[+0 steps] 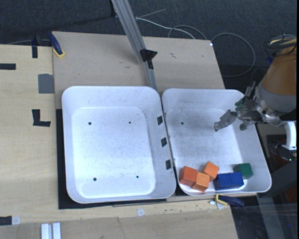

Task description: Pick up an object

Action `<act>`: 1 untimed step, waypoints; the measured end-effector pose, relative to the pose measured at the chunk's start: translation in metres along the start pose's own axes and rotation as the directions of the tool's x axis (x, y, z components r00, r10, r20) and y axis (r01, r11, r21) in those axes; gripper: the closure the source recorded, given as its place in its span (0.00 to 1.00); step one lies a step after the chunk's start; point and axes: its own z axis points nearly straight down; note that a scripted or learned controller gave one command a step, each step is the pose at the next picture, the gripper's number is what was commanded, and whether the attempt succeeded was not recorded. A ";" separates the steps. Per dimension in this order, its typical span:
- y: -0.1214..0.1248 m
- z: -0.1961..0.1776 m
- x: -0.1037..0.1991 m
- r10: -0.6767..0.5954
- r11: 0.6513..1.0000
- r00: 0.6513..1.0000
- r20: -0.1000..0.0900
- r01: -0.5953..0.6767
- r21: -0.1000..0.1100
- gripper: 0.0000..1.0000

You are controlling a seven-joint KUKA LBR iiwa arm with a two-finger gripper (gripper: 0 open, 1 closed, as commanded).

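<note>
Several blocks lie along the near edge of the right bin (199, 103): three orange ones (189, 175), (211, 170), (202, 181), a blue one (228, 181) and a green one (244, 170). My gripper (230, 125) hangs over the right side of that bin, well behind the blocks. Its fingers (221, 123) are spread open, and nothing sits between them.
The left bin (70, 133) sits beside the right one, sharing a raised divider. A slanted metal bar (132, 26) crosses the bench behind the bins. Loose cables (189, 31) trail at the back right.
</note>
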 end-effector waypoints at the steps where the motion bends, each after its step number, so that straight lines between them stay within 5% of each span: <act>1: -0.034 0.042 0.023 0.002 1.000 1.000 -0.002 -0.002 0.007 0.00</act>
